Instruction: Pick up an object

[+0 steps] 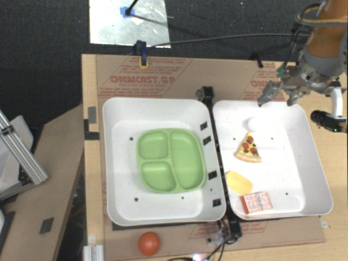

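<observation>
Above the far edge of the right bin (318, 162), the claw (281, 95) hangs with its two fingers spread apart, and nothing is between them. It is over the far left part of that bin's rim, well apart from the objects inside. The grey arm (325, 37) with the orange band comes in from the right, at the far right of the scene.

Under both bins lies a brown cardboard sheet (163, 75) with red print. The left bin (117, 145) holds a green divided plate (170, 160) with three compartments, lying flat near its middle. In the right bin there are the things that can be picked up, all in its left half. The red and white packet (256, 202) lies near the front edge. Just beyond it, on the far side, is a yellow oval piece (238, 182). Farther again is a toy pizza slice (248, 148), with its crust toward the near side. A pale round object (249, 124) lies beyond the slice; it is hard to see against the white bin.

An orange ball (149, 243) rests on the bench in front of the left bin, outside both bins.
</observation>
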Tool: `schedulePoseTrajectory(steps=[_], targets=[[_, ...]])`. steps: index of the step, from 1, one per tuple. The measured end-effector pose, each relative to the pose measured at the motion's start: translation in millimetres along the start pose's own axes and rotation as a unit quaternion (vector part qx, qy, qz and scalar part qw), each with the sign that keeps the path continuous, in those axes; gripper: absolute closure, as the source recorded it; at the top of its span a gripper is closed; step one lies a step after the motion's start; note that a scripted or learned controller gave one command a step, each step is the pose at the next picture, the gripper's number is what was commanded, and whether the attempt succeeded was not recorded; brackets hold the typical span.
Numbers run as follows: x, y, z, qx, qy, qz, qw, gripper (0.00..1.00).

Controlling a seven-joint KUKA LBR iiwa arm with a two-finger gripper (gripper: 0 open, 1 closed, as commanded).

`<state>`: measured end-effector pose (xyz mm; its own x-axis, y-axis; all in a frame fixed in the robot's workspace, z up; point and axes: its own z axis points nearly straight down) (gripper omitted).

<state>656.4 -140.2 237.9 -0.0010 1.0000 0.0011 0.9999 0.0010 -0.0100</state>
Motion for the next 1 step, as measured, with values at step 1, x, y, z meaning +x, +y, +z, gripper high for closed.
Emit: schedulePoseTrajectory(steps=[1], targets=[[0.3, 2.2, -7.8, -0.006, -0.001, -0.001, 1.0000, 0.00]])
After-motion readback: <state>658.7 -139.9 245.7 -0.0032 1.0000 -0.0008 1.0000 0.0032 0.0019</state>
